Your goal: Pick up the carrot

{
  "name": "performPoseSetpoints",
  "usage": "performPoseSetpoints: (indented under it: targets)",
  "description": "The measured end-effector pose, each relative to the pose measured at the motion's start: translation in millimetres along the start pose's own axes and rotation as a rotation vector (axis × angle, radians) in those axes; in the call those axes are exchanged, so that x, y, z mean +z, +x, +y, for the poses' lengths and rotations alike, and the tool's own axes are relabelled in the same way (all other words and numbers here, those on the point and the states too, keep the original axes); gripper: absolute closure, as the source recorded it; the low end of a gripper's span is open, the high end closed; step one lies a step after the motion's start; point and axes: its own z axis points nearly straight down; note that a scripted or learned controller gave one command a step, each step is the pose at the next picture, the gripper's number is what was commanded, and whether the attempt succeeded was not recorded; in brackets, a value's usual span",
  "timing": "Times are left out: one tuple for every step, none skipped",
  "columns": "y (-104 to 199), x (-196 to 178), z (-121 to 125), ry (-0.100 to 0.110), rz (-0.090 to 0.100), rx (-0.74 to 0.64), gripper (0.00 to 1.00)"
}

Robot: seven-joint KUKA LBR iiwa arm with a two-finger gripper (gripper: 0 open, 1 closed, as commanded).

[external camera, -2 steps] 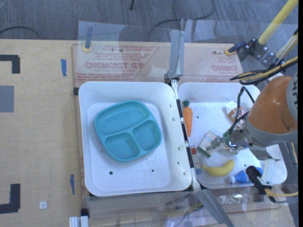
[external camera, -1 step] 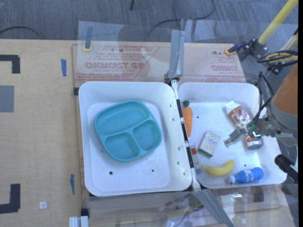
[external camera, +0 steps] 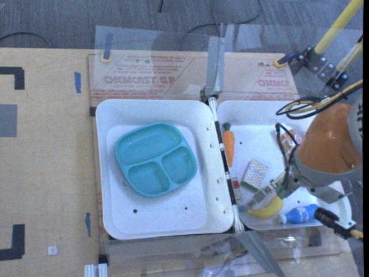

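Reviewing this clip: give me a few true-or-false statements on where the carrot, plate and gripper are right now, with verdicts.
1. The carrot lies in the right bin, against its left wall. True.
2. The teal divided plate sits in the right bin. False: it is in the left bin.
3. The gripper is over the carrot. False: it is near the banana at the bin's front.
4. A blue bottle lies in the right bin. True.
5. The carrot rests on the plate. False: they are in separate bins.
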Motion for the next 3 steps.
performPoseSetpoints:
  targets:
    - [33.5,-97.3,19.3,0.005,0.003,0.066,0.0]
    - [30.5,-107.3,18.6,0.002,0.0,0.073,1.0]
    - [-7.2,-39.9,42.9,0.005,0.004,-0.187,1.0]
